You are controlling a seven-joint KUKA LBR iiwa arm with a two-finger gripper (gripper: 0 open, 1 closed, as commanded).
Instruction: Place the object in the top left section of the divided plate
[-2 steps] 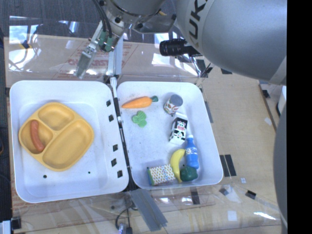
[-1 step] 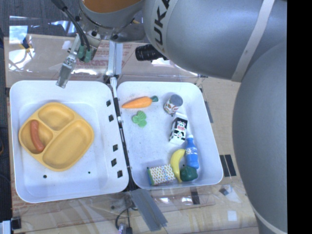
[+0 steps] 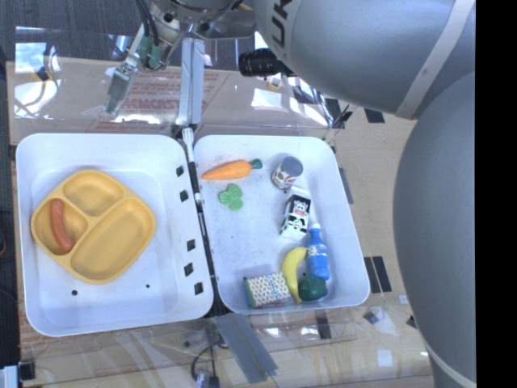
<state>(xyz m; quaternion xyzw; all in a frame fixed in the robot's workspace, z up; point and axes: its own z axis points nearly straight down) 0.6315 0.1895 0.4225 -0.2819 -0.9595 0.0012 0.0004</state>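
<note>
The jaws (image 3: 191, 110) hang above the seam between the two bins, at their far edge; I cannot tell whether they are spread or pressed together. Just beyond, in the right bin (image 3: 242, 241), lie a carrot (image 3: 229, 169), a can (image 3: 285, 172), a blue bottle (image 3: 317, 253) and a banana (image 3: 292, 272). In the left bin (image 3: 48, 297), the sausage (image 3: 58, 224) rests in the small left compartment of the yellow divided plate (image 3: 113, 237).

Legible markings, as we read them: partial white letters "UK" on the grey arm casing (image 3: 363, 31), cut off by the frame's top. Faint red print on the bench sheet (image 3: 161, 99) behind the bins; we cannot read it.
</note>
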